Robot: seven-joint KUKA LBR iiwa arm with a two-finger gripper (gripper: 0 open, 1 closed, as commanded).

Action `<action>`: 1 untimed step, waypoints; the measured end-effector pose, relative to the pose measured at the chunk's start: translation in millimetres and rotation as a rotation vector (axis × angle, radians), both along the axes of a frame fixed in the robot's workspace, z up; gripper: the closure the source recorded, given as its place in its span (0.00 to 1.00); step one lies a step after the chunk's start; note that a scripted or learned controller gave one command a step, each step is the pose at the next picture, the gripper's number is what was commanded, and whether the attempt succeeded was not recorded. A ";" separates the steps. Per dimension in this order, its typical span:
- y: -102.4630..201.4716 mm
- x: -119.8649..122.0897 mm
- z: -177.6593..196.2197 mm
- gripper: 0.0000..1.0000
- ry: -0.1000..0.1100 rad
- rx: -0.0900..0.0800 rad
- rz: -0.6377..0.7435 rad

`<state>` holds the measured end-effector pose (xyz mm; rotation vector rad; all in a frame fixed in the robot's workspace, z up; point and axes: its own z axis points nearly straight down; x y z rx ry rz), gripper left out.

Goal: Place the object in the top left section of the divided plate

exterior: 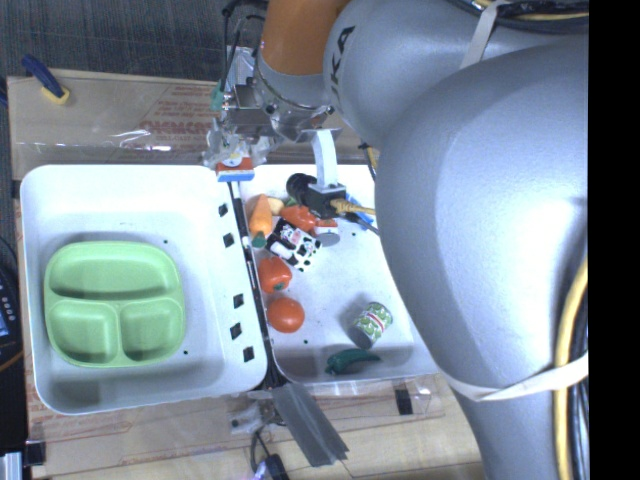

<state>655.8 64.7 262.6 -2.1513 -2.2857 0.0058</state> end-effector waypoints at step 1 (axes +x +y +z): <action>-1.0 0.1 0.4 0.00 0.000 0.000 -0.001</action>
